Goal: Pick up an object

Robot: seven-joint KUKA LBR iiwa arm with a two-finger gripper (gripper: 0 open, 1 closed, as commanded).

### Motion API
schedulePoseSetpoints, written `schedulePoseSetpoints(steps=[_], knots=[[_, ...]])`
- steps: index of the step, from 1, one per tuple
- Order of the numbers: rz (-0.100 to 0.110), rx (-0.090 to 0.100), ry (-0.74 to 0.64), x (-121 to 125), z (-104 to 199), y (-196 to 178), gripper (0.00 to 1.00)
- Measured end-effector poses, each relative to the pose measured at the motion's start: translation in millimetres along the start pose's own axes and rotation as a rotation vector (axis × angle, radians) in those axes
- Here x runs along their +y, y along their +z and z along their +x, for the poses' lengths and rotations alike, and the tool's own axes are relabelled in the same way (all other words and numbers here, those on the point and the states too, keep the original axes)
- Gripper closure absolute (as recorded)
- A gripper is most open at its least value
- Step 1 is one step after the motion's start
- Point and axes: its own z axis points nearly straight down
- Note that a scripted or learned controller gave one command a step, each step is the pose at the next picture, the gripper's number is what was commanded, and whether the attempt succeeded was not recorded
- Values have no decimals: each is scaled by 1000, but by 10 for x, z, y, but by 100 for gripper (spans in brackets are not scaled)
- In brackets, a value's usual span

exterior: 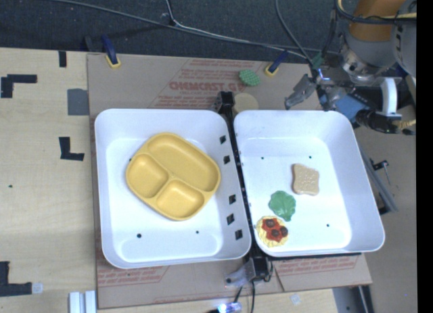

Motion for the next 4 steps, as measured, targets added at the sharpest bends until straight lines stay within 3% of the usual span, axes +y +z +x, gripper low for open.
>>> schedulePoseSetpoints(steps=[1, 4], knots=[[-13, -2, -3, 16, 5, -89, 0], [-10, -2, -3, -101, -199, 1620, 0]])
